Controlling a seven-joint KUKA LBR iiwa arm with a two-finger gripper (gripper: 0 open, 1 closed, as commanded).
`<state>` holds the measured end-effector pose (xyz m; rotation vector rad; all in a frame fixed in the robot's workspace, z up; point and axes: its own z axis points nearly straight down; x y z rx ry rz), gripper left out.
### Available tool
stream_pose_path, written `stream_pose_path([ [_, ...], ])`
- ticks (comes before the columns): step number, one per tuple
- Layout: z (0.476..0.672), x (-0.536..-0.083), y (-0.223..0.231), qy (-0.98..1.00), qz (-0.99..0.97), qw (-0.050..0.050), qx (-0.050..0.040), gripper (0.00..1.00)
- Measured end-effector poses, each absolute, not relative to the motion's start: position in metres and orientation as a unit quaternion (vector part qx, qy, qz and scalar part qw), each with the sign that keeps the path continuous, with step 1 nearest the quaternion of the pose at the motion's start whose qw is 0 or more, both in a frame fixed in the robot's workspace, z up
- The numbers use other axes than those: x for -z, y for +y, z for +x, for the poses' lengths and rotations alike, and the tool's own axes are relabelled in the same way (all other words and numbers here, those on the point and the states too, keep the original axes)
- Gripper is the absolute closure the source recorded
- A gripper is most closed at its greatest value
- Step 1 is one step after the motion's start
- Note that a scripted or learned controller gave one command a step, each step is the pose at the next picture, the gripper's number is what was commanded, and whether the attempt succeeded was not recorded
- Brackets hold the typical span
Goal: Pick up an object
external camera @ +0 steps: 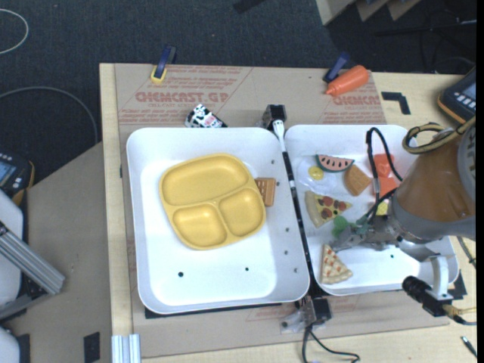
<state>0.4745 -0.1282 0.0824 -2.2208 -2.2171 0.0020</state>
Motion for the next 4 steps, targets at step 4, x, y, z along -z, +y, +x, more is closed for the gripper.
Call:
stream_pose_path([
  [4, 0.470, -0.227, -0.132, -0.708, -0.706, -0.003, 0.0012, 1.00],
])
